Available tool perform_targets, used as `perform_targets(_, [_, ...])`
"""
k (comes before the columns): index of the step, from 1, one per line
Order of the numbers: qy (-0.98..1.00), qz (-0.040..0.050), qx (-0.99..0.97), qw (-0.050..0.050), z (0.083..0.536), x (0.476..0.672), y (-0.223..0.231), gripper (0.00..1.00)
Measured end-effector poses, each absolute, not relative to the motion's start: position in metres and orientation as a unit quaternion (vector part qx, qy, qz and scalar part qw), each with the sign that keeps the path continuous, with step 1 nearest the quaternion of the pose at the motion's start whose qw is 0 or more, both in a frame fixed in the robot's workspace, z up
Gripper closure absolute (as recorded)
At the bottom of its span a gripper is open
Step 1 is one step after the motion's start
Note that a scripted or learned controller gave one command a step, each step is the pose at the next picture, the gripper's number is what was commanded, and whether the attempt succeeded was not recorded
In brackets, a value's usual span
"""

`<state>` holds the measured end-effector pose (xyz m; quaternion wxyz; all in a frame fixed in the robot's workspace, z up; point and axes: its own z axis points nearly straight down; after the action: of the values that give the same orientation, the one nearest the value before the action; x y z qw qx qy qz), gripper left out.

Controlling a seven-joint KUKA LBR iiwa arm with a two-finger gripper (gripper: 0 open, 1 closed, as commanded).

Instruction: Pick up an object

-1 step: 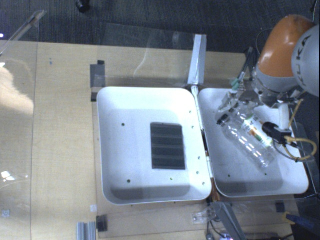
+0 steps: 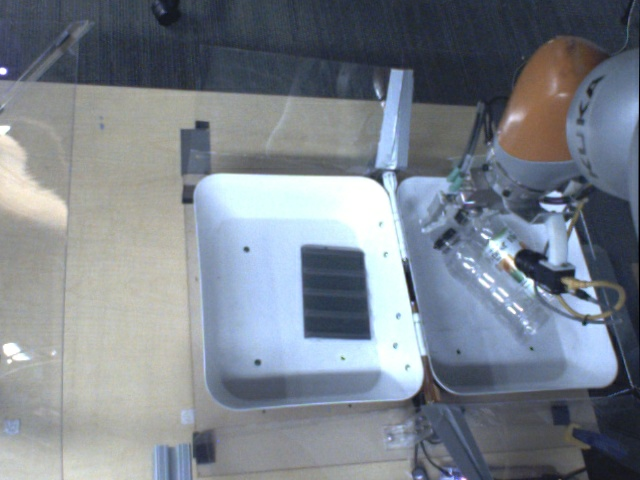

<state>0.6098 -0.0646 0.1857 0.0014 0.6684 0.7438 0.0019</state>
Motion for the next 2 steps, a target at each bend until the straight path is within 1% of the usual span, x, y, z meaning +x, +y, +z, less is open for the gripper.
perform_targets(1, [0.751,0.0015,0.661,0.002,0.137,0.639,-0.104,0.00])
perform_targets(2, [0.813,0.0019,0.582,0.003,0.088,0.662,-0.097,0.00])
